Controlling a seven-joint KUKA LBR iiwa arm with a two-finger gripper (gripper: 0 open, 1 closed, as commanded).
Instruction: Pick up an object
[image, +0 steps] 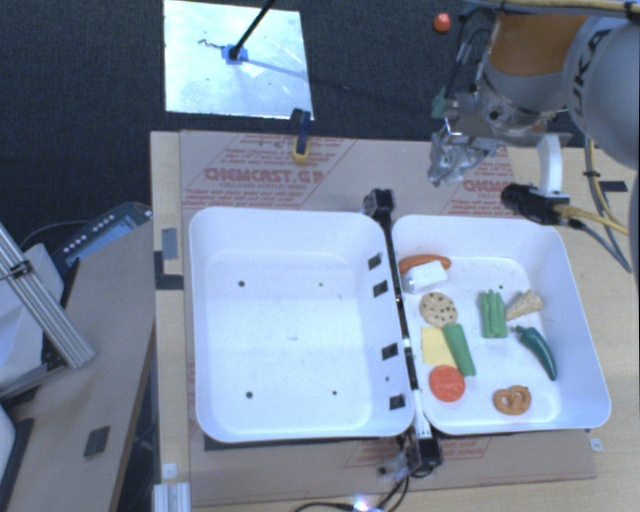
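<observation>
The end effector (455, 160) hangs above the far edge of the right bin (572, 300), over the brown board (260, 170) that covers the table; whether its fingers are apart or together I cannot tell, and nothing shows between them. Two shallow white plastic bins sit side by side, joined by a black strip with clips (392, 300). The left bin (210, 300) shows only small dark dots on its floor.

All the toy food lies in the right bin, nine pieces: a white block (428, 274) resting on an orange sausage shape (424, 262), a round speckled cookie (438, 308), a yellow square (435, 347), a green stick (459, 349), a red disc (447, 384), a ribbed green bundle (492, 314), a tan wedge (524, 304), a dark green pepper (539, 350) and a brown pretzel (512, 400). The pieces crowd close together, several touching.
</observation>
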